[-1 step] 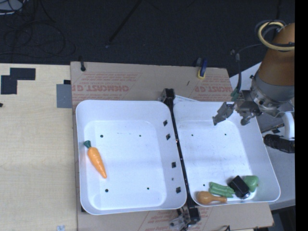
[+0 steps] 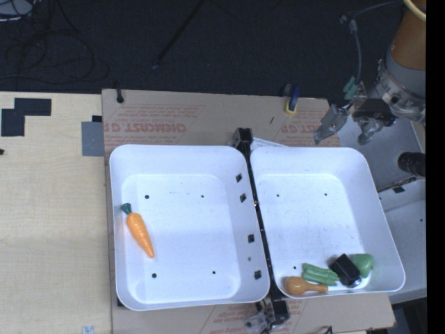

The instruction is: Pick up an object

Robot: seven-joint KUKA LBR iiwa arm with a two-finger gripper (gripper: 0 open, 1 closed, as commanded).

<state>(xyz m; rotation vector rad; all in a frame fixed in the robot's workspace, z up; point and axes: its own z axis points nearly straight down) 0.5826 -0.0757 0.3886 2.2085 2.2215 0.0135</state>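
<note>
Jaws (image 2: 345, 124) are seen spread apart and holding nothing, poised at about one o'clock above the far rim of the right bin (image 2: 379, 193), so the approach step is judged to be in hand. Going left to right, a carrot (image 2: 139, 232) lies at nine o'clock in the left bin (image 2: 115, 186), and a tan gourd-like piece (image 2: 304, 286), a green vegetable (image 2: 320, 275) and a black block (image 2: 345, 269) are clustered at five o'clock in the right bin. A descent toward one of these is called for next, the grey arm (image 2: 407, 61) being held high at the worktop's right.

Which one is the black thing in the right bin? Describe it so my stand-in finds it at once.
Take the right bin and go to its near right corner, where a few toys lie bunched. The black block lies on the green ones, tilted, with an orange gourd to their left. It is the only dark, boxy piece there.
</note>
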